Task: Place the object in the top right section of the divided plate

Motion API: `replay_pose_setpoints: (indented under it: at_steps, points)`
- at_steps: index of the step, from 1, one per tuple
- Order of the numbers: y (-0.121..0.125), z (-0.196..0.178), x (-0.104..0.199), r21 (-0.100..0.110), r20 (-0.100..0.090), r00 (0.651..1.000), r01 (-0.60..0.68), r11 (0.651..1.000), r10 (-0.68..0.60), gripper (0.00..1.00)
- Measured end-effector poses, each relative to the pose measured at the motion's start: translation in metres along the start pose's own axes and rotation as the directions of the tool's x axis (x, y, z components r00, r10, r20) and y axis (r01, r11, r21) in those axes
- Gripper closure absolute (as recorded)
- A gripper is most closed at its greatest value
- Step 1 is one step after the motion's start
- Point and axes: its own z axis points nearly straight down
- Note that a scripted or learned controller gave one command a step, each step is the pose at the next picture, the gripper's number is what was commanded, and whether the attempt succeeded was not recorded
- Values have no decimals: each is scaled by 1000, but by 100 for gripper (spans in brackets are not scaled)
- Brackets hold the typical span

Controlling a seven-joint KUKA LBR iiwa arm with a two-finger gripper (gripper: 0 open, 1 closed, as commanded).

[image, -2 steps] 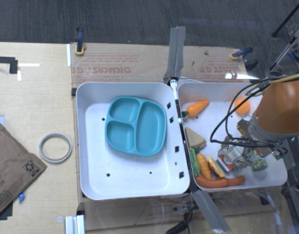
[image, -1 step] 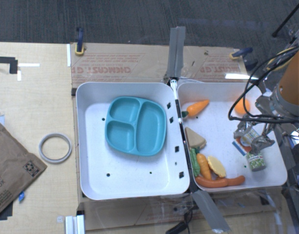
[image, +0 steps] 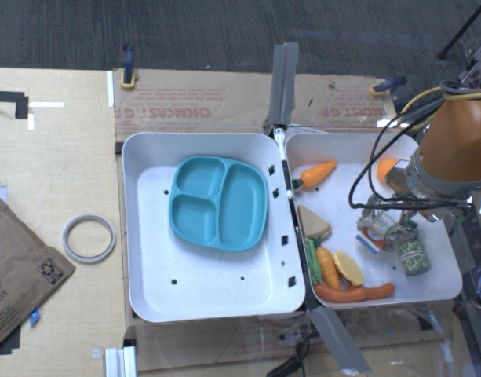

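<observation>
With the divided plate [image: 219,203] waiting in the left bin [image: 146,289], the tool [image: 389,225] hovers over the right bin's [image: 448,285] food clutter, its grip impossible to judge, so picking an object comes next.

A blue divided plate [image: 219,203] lies in the left white bin [image: 146,289], its three sections bare. The right bin [image: 440,285] holds toy food: a carrot [image: 315,173] near the top, a sandwich wedge [image: 314,224], a second small carrot [image: 328,266], a yellow slice [image: 349,268] and a red sausage [image: 354,292] along the bottom. The arm's gripper [image: 389,225] hangs over the right side of this bin, above a small green packet [image: 413,258]. A tape ring [image: 89,237] rests on the bench to the left.
</observation>
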Motion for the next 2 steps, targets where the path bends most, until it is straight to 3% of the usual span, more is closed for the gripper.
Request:
replay_pose_setpoints:
  at_steps: [1,2]
  points:
    - [76,4,-7,6,2,978,207,978,-207,100]
    - [89,-74,-15,2,0,988,153,988,-153,100]
